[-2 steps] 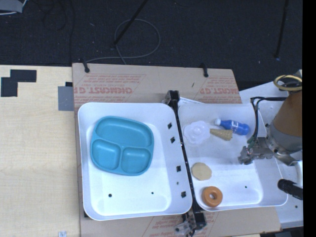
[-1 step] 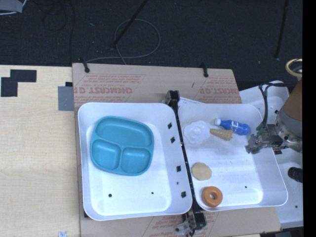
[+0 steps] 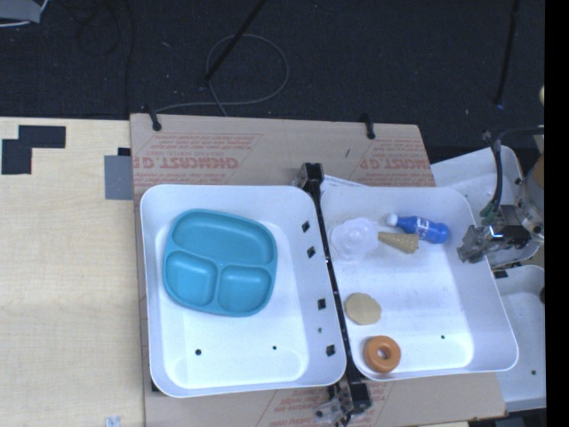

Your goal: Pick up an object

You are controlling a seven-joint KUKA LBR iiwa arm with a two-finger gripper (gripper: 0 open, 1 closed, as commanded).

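Beyond the right bin's (image 3: 493, 341) outer rim: claw (image 3: 484, 238), open or closed impossible to tell. Inside that bin: blue bottle (image 3: 422, 229) touching a tan cone (image 3: 398, 241), clear cup (image 3: 354, 237) just beside, beige disc (image 3: 363, 309) and orange ring (image 3: 383, 354) nearer. Over in the left bin (image 3: 267, 363): blue divided plate (image 3: 218, 263).

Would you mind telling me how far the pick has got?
Nothing looks done yet: the doughnut, cookie, blue bottle and cone all lie in the right bin. The claw sits at its right rim, holding nothing visible. The whole grasp remains.
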